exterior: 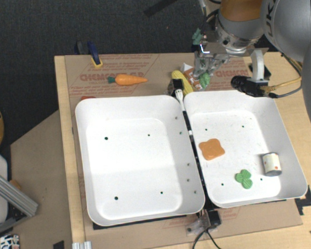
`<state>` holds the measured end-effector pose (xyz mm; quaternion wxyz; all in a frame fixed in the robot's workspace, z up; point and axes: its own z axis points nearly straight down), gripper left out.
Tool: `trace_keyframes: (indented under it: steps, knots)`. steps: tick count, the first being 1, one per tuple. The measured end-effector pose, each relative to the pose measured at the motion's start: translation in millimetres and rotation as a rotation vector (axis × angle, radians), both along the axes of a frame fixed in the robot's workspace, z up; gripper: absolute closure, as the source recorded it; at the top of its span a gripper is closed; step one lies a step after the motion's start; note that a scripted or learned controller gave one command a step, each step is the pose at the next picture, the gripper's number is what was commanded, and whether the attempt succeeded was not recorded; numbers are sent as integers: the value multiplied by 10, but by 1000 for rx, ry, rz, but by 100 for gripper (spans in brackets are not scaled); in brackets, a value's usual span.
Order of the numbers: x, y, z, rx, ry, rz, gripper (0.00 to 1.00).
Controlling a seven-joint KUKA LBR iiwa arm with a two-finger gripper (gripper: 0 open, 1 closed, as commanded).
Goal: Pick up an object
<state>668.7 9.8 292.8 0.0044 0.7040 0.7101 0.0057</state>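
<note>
I had the gripper (204,66) raised above the far rim of the right bin (281,141), over the clutter behind it; I could not tell how its fingers stood or whether they held anything. I judged the pick was not yet secured. Inside that bin lay a flat, soft-looking orange piece (212,149), a knobbly green piece (244,178) and a smooth white cylinder (272,163). A plastic carrot (129,80) lay on the cardboard-covered worktop (142,65). Next called for descending squarely over one item.
</note>
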Motion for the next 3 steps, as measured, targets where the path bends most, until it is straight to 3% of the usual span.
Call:
trace_keyframes:
  steps: [1,2,3]
  knots:
    - [-85,1001,-160,1,15,0,100]
    - [-165,456,520,-2,9,-11,100]
    - [-361,1137,165,-1,20,-5,100]
